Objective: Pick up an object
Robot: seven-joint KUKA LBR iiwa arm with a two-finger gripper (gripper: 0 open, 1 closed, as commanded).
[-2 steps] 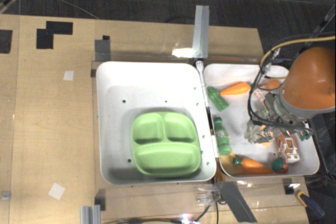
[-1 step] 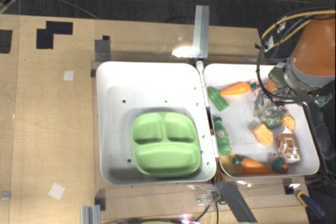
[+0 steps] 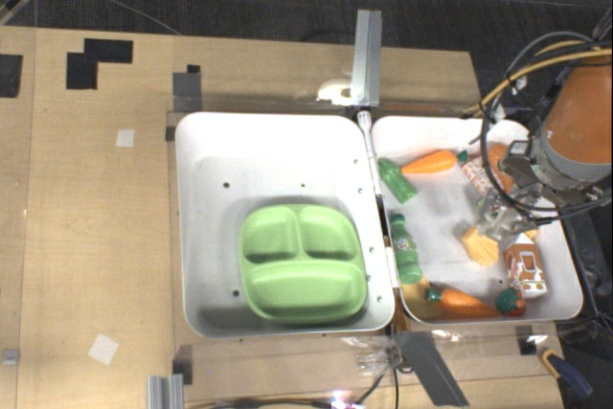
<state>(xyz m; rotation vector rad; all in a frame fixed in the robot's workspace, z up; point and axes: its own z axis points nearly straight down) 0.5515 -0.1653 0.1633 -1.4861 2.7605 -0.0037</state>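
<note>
Camera view: my pincer is hovering just right of the yellow wedge; I cannot tell its opening.

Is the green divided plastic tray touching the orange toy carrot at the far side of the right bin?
Apart. The camera view shows the green tray in the left bin, the carrot across the divider.

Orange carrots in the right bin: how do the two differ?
The upper orange toy carrot lies near the right white bin's far end, beside a green toy vegetable; the lower orange toy carrot lies along the near wall. The upper one looks paler, the lower one deeper orange. Both lie flat, roughly crosswise, apart from the gripper.
</note>
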